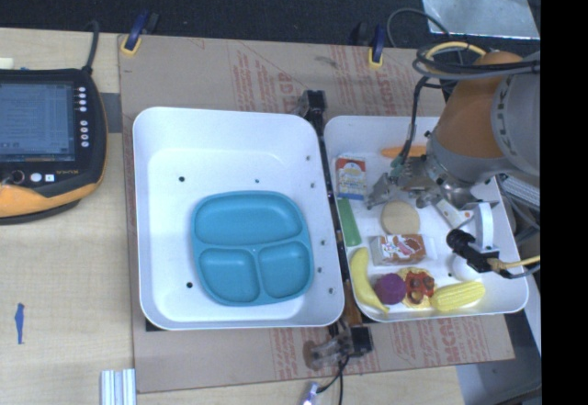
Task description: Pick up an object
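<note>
The arm [478, 118], grey with an orange band, enters from 3 o'clock and reaches down over the right bin [514, 302]; the gripper [404, 187] sits low over the upper middle of that bin; whether it is open or closed cannot be told from this view, and no object is seen held by it.

Right bin contents, referenced to the bin centre:
- a small red-and-white carton [351, 177] at 10 o'clock, just beside the gripper;
- a round beige object [400, 218] at the centre, directly at 6 o'clock of the gripper, near it; contact cannot be determined;
- a green stick-shaped item [347, 221] along the left wall at 9 o'clock;
- a red-and-white packet [401, 249] at 6 o'clock of the beige object, just beside it;
- a banana [365, 280] at 7 o'clock, curved along the lower left corner;
- a purple round item [390, 287] touching the banana on its right;
- a red item [420, 284] just beside the purple one;
- a yellow corn cob [457, 295] at 5 o'clock;
- an orange carrot-like item [404, 152] at 12 o'clock, partly hidden by the arm.

The left bin [165, 146] holds a blue three-compartment plate [250, 247], lying flat at the bin's lower middle; the two bins stand side by side, touching along a black divider; a control pendant [46, 146] with a screen lies on the bench at 9 o'clock, well apart from the bins.
</note>
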Tool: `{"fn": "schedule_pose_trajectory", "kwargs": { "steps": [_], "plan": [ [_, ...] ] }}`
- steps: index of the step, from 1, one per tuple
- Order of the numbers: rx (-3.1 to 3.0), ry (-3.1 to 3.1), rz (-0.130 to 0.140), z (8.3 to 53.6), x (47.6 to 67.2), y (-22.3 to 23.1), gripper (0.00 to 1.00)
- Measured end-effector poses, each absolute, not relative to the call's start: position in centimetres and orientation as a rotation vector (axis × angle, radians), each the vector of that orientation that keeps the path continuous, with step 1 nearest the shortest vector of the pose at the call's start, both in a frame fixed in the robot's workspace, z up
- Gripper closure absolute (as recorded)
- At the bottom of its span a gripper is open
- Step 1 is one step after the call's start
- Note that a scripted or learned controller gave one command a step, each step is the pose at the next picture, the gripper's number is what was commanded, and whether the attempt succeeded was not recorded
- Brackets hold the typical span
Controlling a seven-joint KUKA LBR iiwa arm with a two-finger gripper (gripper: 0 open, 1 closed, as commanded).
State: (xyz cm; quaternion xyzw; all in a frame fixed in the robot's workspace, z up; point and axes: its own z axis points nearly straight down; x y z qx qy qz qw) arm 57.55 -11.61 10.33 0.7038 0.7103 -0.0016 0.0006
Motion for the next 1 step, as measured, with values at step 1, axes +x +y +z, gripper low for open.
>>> {"fn": "schedule_pose_trajectory", "kwargs": {
  "steps": [1],
  "plan": [
    [2.218, 2.230, -0.007, 9.12, 53.72, -13.47, 0.00]
  ]
}}
